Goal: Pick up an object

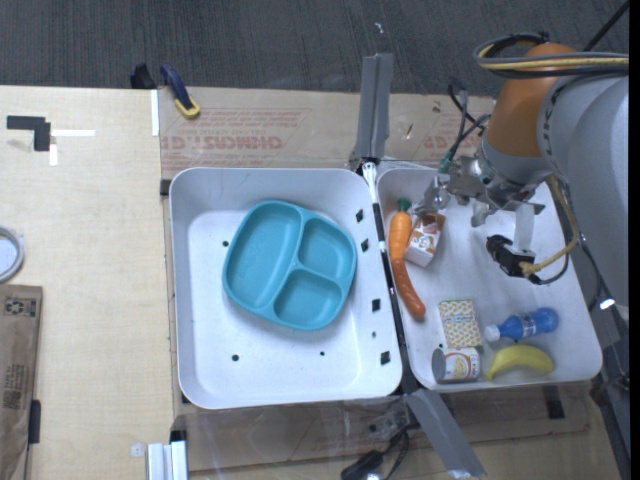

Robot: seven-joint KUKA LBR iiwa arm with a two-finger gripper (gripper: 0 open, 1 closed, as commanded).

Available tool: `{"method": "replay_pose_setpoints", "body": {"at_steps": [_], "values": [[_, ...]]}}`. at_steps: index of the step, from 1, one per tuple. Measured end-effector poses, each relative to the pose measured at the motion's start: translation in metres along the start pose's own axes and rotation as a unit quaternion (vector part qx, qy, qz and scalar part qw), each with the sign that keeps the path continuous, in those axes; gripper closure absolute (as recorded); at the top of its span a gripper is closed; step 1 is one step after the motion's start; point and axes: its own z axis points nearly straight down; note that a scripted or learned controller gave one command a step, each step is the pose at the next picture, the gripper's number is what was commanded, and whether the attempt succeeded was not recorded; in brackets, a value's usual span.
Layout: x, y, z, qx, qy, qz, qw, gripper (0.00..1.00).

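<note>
One carrot (404, 264) — long axis up-down, tip toward the viewer.

You've got two white bins: left bin (190, 298), right bin (570, 298). Left one holds one blue divided plate (290, 265). Right one holds six items: one carrot (399, 238), one sausage (409, 293), one small carton (425, 238), one patterned box (459, 322), one can (456, 364), one banana (520, 361), plus one blue bottle (522, 325), so seven total.
</note>
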Motion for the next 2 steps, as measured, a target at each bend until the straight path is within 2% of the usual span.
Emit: {"method": "replay_pose_setpoints", "body": {"at_steps": [1, 2], "values": [[-0.051, 0.017, 0.014, 0.008, -0.003, -0.020, 0.9998, 0.00], [-0.097, -0.020, 0.015, 0.010, -0.002, 0.007, 0.9999, 0.00]]}}
